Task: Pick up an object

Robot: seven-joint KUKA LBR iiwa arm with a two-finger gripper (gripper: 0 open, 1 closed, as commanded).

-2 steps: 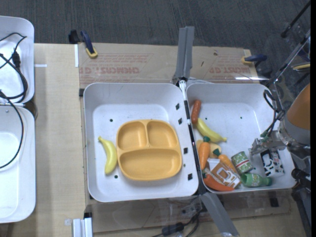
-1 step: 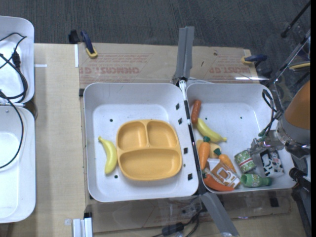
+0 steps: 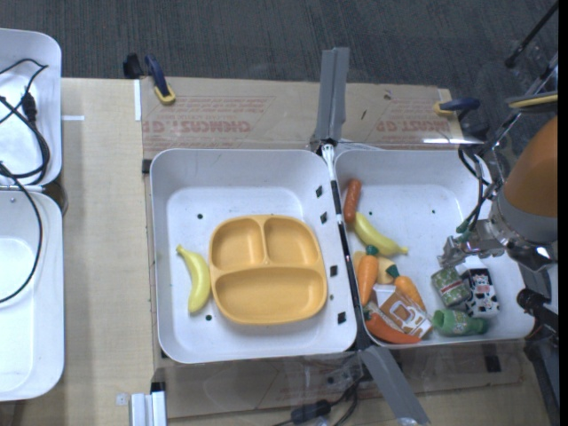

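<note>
Currently gripper (image 3: 457,248) hovers over green packet (image 3: 448,284) in right bin (image 3: 417,171); finger state can't tell, approx. Recommend centring over packet before descent.

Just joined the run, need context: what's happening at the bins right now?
The KUKA arm reaches in from the right, with its gripper low over the right bin, near a small green packet and a black-and-white carton. Nothing is visibly held. Carrots and a banana lie along that bin's left side. The left bin holds a yellow divided plate and another banana.
</note>
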